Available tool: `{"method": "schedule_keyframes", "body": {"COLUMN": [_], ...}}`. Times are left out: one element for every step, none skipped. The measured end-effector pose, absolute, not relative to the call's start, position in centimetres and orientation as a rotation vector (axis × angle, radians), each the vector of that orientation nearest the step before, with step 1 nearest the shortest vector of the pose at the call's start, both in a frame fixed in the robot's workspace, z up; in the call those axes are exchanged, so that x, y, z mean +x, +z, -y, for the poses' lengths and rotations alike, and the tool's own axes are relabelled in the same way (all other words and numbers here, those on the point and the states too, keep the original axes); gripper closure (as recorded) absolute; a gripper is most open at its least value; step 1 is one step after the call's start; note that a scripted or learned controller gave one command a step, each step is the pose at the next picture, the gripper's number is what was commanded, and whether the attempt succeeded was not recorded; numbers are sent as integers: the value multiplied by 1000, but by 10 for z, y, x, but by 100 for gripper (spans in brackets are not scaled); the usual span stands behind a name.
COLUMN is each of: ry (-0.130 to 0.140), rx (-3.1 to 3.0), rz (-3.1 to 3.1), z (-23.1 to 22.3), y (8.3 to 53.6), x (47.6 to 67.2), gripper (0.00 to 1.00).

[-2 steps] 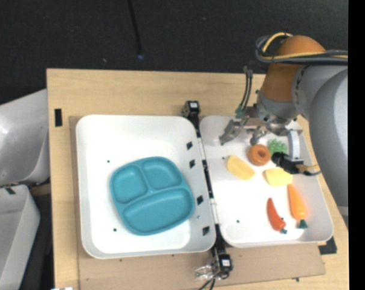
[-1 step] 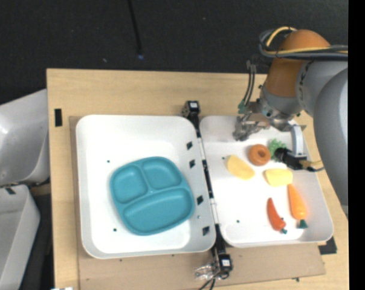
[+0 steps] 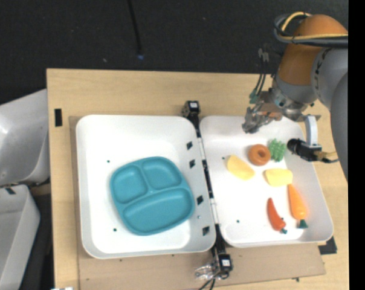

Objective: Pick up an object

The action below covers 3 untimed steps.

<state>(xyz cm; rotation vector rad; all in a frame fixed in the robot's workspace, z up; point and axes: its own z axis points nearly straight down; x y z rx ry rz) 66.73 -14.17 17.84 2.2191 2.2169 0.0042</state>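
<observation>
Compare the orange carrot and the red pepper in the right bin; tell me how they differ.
The carrot is orange with a green tip at its lower end; the red pepper is red with a dark tip. The carrot looks thicker and slightly longer than the pepper. The carrot lies nearer the bin's right wall, the pepper to its left. Both lie flat, side by side, in the right bin.

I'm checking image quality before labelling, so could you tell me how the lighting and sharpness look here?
Camera view: even overhead light, soft shadows; the white bins look bright, nearly washed out. The blue tray and orange carrot are fairly crisp; the claw is small, dark and slightly blurred.
</observation>
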Motion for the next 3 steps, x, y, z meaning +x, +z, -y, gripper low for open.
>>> {"method": "schedule_keyframes", "body": {"ry": [6,6,2], "rx": [2220,2212,2215], "rz": [-2213,-2220,-2227], "z": [149,150,98], "y": [242,297,300], "x": [668,669,659], "gripper": [100,100,100]}}
